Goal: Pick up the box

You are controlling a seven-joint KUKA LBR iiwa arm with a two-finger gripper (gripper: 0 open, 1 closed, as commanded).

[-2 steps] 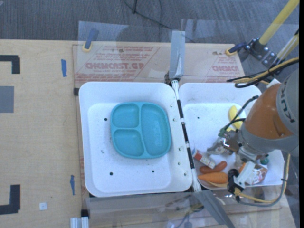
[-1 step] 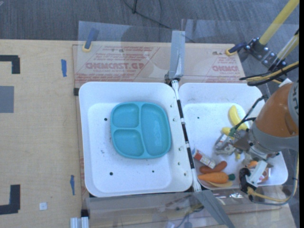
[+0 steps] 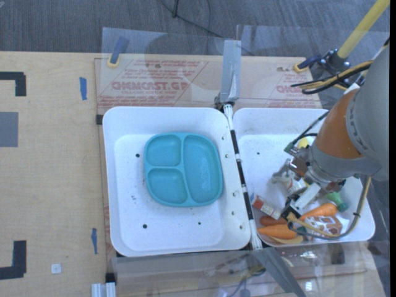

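Observation:
My gripper [image 3: 297, 193] is low in the right bin [image 3: 266, 125], over a pile of small things at its near side. A small red and white box [image 3: 259, 202] lies just left of the gripper by the bin's left wall, apart from it as far as I can see. Orange carrot-like pieces [image 3: 278, 231] and an orange and white patterned packet [image 3: 322, 223] lie below the gripper at the bin's front edge. The wrist hides part of the pile.
A teal divided plate [image 3: 184, 168] sits in the middle of the left bin [image 3: 124, 190]. A green piece [image 3: 335, 198] and a yellow piece [image 3: 303, 143] lie beside the wrist in the right bin. The grey arm with its orange band [image 3: 337, 135] covers that bin's right side.

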